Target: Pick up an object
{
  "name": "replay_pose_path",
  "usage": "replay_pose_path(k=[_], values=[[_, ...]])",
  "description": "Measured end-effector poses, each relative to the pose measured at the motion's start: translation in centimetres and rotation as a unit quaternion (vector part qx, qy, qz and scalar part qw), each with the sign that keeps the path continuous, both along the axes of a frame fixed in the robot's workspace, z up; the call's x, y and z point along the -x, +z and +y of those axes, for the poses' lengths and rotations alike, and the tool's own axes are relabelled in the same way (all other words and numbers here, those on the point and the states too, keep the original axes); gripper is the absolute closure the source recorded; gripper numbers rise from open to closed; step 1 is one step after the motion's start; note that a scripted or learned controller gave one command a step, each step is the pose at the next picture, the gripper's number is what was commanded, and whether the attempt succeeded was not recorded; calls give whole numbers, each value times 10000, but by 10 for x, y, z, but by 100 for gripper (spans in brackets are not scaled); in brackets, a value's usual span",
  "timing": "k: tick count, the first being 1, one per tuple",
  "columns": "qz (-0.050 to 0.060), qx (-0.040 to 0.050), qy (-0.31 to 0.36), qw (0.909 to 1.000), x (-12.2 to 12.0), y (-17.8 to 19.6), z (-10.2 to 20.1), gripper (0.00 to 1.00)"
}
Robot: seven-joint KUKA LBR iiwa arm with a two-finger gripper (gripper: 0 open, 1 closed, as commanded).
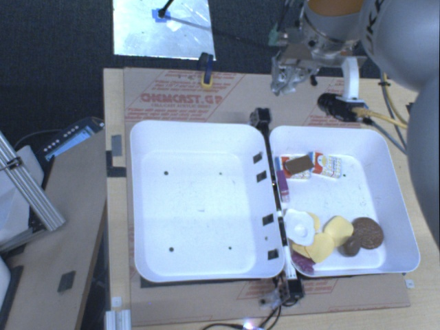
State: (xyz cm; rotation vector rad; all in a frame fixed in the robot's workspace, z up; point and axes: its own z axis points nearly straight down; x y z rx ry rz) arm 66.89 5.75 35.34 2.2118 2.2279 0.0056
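Nothing is lifted yet, so the whole pick is judged to be left to do. The gripper (285, 81) is seen high above the far edge of the right bin (392, 184), away from the objects. Whether it is open or closed cannot be told.

The objects are gathered in the right bin: a small red and white packet (317, 163) lies flat near the far wall, its long axis running left to right. A brown round cookie (367, 232) and some yellow pieces (330, 234) are placed close to the near wall, beside a white piece (298, 223).
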Motion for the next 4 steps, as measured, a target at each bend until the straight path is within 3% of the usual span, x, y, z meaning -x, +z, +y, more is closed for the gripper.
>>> replay_pose_path(k=[2,4], values=[[5,3,-6,10000,0,29,49,100],[-7,-1,-8,10000,5,96,64,100]])
